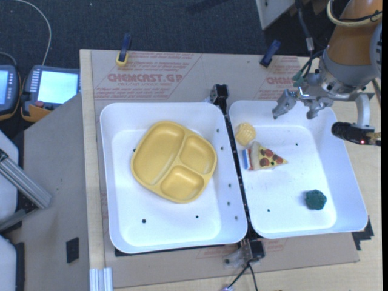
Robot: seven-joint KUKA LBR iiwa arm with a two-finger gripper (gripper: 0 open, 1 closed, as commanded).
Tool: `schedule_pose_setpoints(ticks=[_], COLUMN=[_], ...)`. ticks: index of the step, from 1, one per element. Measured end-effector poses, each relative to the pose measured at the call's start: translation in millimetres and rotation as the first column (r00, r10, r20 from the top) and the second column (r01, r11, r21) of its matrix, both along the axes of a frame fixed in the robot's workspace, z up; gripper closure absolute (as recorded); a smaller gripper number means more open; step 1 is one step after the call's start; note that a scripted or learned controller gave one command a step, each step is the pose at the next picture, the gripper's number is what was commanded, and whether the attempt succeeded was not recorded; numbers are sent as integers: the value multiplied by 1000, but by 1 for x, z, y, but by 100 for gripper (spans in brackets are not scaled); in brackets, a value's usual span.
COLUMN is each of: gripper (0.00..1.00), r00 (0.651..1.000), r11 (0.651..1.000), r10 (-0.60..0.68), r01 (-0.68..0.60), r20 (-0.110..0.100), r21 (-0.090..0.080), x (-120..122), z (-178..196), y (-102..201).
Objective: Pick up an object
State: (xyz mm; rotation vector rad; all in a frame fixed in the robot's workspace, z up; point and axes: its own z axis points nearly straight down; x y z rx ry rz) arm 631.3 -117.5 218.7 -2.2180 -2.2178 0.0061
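Observation:
In the right bin (339, 162) lie a pale yellow round piece (245, 133), a toy pizza slice (265, 157) with a small blue item (245, 159) at its left, and a dark green broccoli-like piece (314, 199) toward the front right. My gripper (299, 109) hangs open over the bin's back edge, its two fingers spread apart with nothing between them. It is up and to the right of the yellow piece and the pizza slice.
The left bin (115, 180) holds a yellow divided plate (174, 160). A black clamp (219, 93) sits at the back where the bins meet. Blue clips (269, 53) pin the cardboard sheet at its far edge. Screens (54, 86) stand off to the left.

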Motion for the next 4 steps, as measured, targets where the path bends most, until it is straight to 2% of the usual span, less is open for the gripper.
schedule_pose_setpoints(ticks=[2, 3, 4], gripper=[0, 100, 100], r00=[1000, 1000, 1000], r11=[1000, 1000, 1000], r10=[0, 0, -1], r01=[0, 0, 1], r20=[-1, 8, 14], r21=[0, -2, -3], x=[2, 4, 2], z=[-126, -111, -49], y=[4, 4, -2])
